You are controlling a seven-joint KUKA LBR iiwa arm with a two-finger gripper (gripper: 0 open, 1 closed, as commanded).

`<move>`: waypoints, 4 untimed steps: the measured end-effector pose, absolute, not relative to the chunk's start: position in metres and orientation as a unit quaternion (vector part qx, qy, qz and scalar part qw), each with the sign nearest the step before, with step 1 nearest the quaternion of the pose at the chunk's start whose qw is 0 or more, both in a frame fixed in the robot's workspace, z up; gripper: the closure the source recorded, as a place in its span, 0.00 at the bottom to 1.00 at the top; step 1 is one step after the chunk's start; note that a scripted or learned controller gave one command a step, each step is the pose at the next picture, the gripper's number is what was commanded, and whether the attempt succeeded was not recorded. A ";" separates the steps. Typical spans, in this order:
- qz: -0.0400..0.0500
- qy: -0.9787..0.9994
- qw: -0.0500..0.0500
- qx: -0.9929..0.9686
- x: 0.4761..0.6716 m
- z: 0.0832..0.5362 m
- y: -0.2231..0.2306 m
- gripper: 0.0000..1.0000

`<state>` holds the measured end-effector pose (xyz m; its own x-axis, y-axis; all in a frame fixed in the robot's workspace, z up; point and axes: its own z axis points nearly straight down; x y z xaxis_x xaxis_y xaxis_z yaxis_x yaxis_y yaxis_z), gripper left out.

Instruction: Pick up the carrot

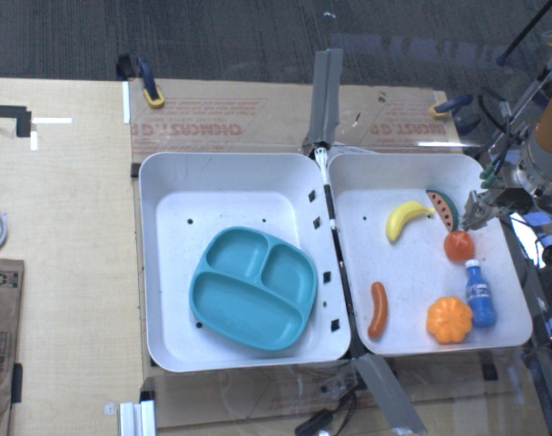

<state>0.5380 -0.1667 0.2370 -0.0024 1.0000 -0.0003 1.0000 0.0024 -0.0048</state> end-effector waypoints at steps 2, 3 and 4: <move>0.001 -0.701 0.001 -0.713 0.488 0.149 -0.164 0.00; 0.000 -0.688 0.001 -0.726 0.477 0.091 -0.162 0.00; 0.001 -0.686 0.001 -0.727 0.477 0.100 -0.162 1.00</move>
